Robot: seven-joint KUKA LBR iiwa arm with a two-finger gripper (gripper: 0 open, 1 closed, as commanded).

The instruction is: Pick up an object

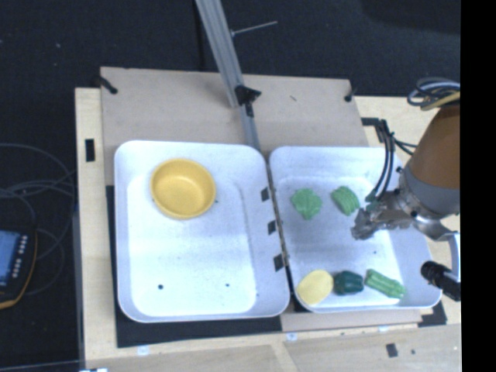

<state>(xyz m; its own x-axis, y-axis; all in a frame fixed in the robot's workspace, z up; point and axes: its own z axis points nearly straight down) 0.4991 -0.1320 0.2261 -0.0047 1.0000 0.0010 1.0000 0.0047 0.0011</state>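
Note:
The right bin (310, 163) holds several small things: a light green lump (306, 203), a second green piece (346, 200), a yellow round object (315, 286), a dark green object (348, 283) and a green elongated piece (384, 284). My gripper (364, 229) hangs over the right half of this bin, just below and right of the second green piece, with bare bin floor under it. Nothing shows between its tips. The arm's orange band (439, 149) rises to the right of it.
The left bin (132, 231) holds a yellow bowl (183, 187) in its upper left part. A grey metal rail (221, 45) slants down from the top to the gap between the bins. Cables (384, 138) hang near the arm.

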